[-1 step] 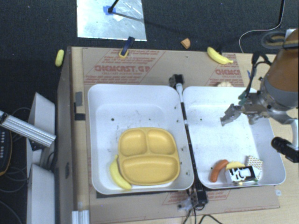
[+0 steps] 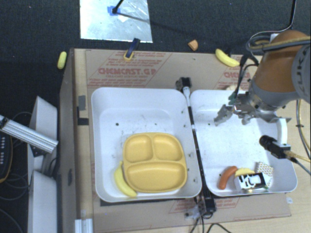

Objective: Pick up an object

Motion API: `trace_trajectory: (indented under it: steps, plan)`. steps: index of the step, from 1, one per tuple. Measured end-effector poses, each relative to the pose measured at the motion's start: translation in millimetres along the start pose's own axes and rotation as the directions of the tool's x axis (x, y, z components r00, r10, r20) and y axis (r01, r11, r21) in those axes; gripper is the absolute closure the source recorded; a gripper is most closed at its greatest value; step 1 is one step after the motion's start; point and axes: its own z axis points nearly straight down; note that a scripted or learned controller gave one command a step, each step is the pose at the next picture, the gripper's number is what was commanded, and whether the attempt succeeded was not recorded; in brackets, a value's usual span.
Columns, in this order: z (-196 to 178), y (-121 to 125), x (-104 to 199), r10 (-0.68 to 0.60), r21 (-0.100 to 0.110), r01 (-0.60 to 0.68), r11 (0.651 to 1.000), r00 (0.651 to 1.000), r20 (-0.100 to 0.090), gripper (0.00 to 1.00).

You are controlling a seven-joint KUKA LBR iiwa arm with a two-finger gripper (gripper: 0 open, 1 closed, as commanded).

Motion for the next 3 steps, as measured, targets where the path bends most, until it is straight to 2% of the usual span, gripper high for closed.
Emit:
trace_trajectory:
  steps: [1,2,3]
  plan:
    - [43.5,74.3,-41.6,0.001,-0.002,-0.001,1.0,1.0,0.001,0.0]
    - [119.7,18.0,-33.6,0.002,-0.001,-0.002,1.0,1.0,0.0,0.0]
    - [72.1,-0.3,-99.2,0.003,-0.004,-0.003,1.0,1.0,0.003,0.0]
